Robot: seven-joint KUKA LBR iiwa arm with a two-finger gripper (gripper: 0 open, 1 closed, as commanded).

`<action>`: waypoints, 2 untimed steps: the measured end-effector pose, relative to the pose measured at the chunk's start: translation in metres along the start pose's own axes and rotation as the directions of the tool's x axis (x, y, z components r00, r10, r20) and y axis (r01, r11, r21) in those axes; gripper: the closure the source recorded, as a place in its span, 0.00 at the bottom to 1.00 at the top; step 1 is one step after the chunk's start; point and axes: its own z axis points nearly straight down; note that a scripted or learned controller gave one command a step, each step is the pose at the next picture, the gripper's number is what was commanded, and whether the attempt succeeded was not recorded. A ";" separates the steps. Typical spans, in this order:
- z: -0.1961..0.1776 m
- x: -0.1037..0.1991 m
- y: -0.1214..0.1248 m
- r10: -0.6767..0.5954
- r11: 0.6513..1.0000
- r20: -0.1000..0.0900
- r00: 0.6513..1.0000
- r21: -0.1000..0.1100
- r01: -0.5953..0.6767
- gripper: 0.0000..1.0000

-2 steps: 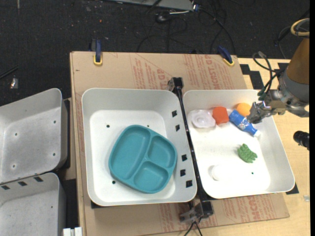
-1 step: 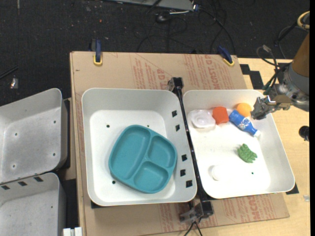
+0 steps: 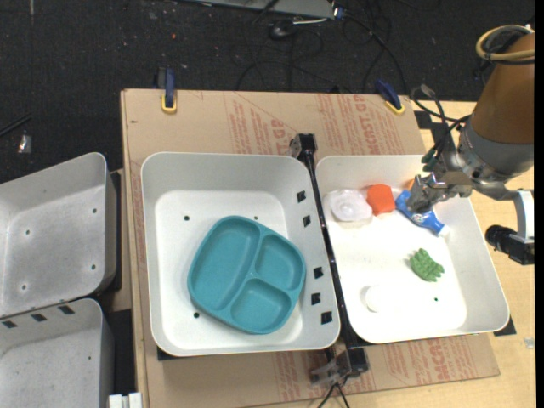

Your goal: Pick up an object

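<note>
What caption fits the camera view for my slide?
Gripper low over a blue object in the right bin, beside an orange block; teal divided tray in the left bin.

Smooth matt white plastic for both bins (image 3: pixel 229 181), teal plastic with a soft sheen for the divided tray (image 3: pixel 246 273), plain brown printed cardboard (image 3: pixel 255 113) beneath, knobbly green plastic toy (image 3: pixel 427 265).
</note>
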 end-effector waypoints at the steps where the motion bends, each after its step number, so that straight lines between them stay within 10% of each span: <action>1: 0.005 0.045 0.006 -0.001 1.000 0.000 1.000 -0.001 0.001 1.00; 2: 0.001 0.100 -0.003 -0.002 1.000 -0.001 1.000 -0.001 0.002 1.00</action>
